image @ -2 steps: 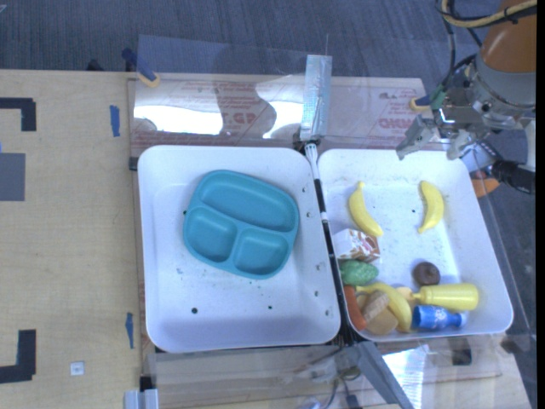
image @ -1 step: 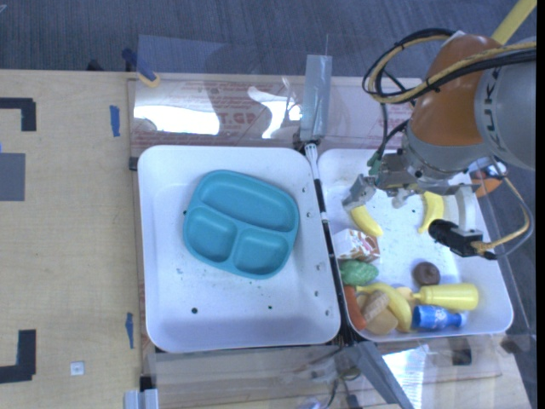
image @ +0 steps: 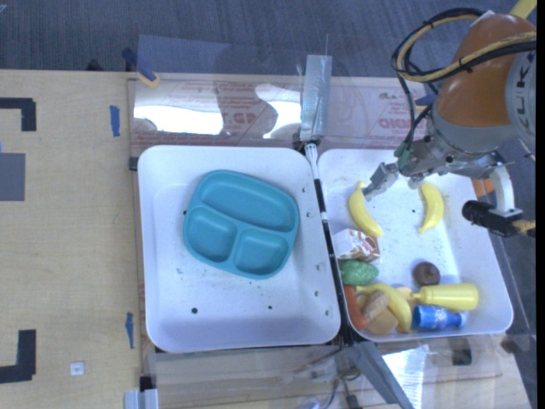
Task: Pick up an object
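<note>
Camera view, right bin point(image: 498, 267): gripper point(image: 393, 174) at upper centre, finger state indiscernible, just above banana point(image: 364, 215); second banana point(image: 431, 206) to its right; lower edge crowded with brown ball point(image: 426, 273), yellow bottle point(image: 447, 296), blue can point(image: 436, 318), green item point(image: 358, 272); left bin point(image: 162, 254) bears blue divided plate point(image: 241, 223).

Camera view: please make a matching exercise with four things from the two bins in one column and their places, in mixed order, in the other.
Things:
1. blue divided plate
2. blue can
3. brown round piece
4. banana near the divider

Places:
A. front edge of the right bin
B. middle of the left bin
C. just below the pincer
D. right bin, above the yellow bottle

Pairs: 1-B, 2-A, 3-D, 4-C
</note>
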Controlling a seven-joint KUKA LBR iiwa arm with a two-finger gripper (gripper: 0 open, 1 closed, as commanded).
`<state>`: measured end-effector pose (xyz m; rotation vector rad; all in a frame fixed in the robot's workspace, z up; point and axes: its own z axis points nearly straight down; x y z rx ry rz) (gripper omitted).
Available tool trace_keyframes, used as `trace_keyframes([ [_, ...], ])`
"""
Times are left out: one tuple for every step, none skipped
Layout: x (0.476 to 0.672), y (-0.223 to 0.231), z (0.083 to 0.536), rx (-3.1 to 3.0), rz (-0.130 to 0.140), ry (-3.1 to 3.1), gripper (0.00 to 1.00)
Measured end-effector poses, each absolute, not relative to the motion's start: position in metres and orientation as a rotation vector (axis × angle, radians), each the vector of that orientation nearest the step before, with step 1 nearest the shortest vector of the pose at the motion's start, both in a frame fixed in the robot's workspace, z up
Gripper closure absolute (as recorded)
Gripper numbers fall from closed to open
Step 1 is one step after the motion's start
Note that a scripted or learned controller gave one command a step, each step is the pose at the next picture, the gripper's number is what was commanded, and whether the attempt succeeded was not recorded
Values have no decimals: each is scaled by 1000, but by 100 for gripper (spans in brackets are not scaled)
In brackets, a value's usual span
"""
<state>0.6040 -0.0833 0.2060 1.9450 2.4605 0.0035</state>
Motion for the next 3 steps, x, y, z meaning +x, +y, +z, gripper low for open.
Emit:
trace_keyframes([
  [618, -97, 89, 1825, 7, 2547, 0],
  [620, -96, 100, 1825, 11, 2542, 100],
  [617, -79, 187, 2147, 6, 2287, 100],
])
